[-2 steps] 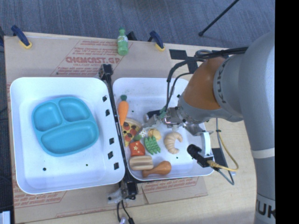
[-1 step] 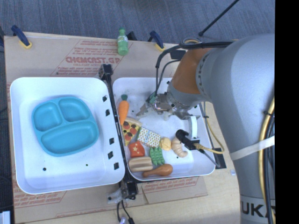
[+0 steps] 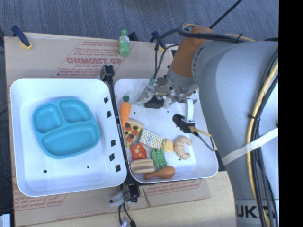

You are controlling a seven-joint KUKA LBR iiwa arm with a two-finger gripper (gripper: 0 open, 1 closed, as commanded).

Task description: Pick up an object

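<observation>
The gripper (image 3: 154, 100) is poised over the right bin's (image 3: 204, 167) bare top; finger state cannot be told.

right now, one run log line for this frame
phase: reach | gripper: over right bin top, nothing seen held | carrot: lying by left wall | blue tray: left bin

Toy foods (image 3: 150, 148) clustered in right bin's (image 3: 204, 167) lower half, carrot (image 3: 124, 112) upright by left wall.
</observation>
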